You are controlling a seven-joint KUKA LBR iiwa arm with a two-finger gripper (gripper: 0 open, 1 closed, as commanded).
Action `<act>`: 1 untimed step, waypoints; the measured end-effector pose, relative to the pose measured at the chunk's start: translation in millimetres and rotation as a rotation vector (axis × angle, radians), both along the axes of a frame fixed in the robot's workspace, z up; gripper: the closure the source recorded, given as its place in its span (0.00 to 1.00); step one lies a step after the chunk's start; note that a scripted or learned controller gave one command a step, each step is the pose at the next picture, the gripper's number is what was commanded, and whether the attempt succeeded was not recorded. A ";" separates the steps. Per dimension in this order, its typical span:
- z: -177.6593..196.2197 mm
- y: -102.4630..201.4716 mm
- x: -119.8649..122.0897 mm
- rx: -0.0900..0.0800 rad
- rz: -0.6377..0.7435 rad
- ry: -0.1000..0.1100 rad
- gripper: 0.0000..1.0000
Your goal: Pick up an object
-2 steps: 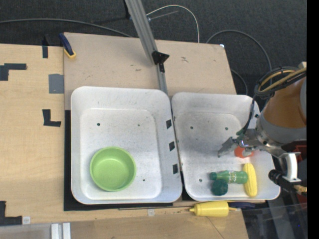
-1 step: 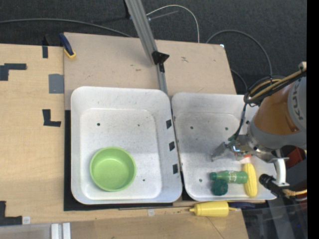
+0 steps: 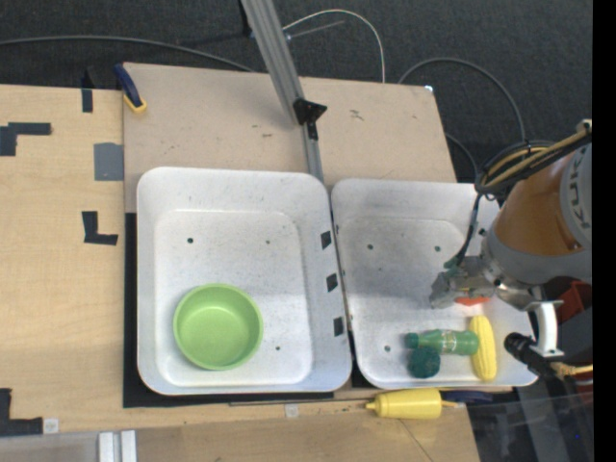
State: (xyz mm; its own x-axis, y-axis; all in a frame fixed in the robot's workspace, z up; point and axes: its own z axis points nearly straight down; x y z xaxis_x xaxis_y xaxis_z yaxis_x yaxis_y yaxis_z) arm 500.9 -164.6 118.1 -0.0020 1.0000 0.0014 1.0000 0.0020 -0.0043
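Observation:
In the right bin (image 3: 385, 210) a green bottle (image 3: 441, 342) lies on its side near the front, with a dark green lump (image 3: 423, 361) just in front of it and a yellow corn-shaped piece (image 3: 483, 346) at its right end. A small orange-red thing (image 3: 471, 302) peeks out under the wrist. My gripper (image 3: 449, 288) hangs low over the right bin's right side, just behind these objects. Nothing shows between its fingers. The left bin (image 3: 231, 186) holds a light green bowl (image 3: 218, 326) at its front left.
A yellow bottle-like object (image 3: 409, 404) lies on the bench in front of the right bin. A grey metal pole (image 3: 279, 51) slants down to the bins' shared back edge. Cables trail behind the bench at the right.

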 end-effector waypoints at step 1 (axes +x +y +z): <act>62.2 2.8 3.0 -0.003 0.000 -0.008 1.00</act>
